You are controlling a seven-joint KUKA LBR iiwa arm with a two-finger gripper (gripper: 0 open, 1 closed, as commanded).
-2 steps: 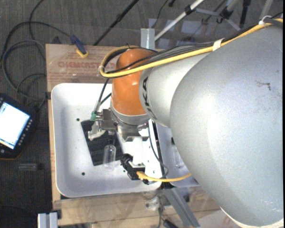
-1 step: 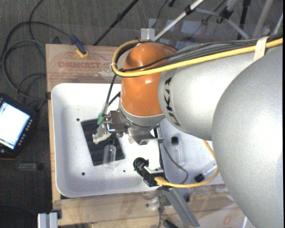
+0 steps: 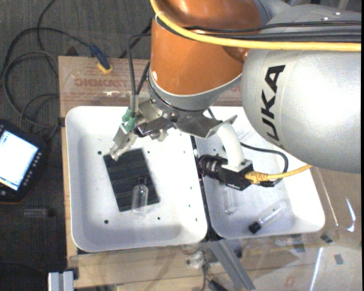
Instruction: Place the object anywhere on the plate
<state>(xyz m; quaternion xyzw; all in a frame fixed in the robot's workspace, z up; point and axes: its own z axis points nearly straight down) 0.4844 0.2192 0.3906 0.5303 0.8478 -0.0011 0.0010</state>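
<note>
One clear vial (image 3: 139, 197) lay on the black plate (image 3: 126, 176), open white bin floor (image 3: 91, 193) around. The gripper (image 3: 121, 143) hovered above the plate's upper edge, apart from the vial; its grip couldn't be told.

arm (image 3: 291, 71) cropped (top, right), plate (image 3: 130, 177) corner hidden

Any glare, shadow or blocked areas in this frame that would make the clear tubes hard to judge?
Camera view: evenly lit and sharp; the arm blocks the bins' upper parts; a clear tube shows against the black plate; two more tubes look faint against the white right bin; gripper sits at the plate's top edge.
</note>
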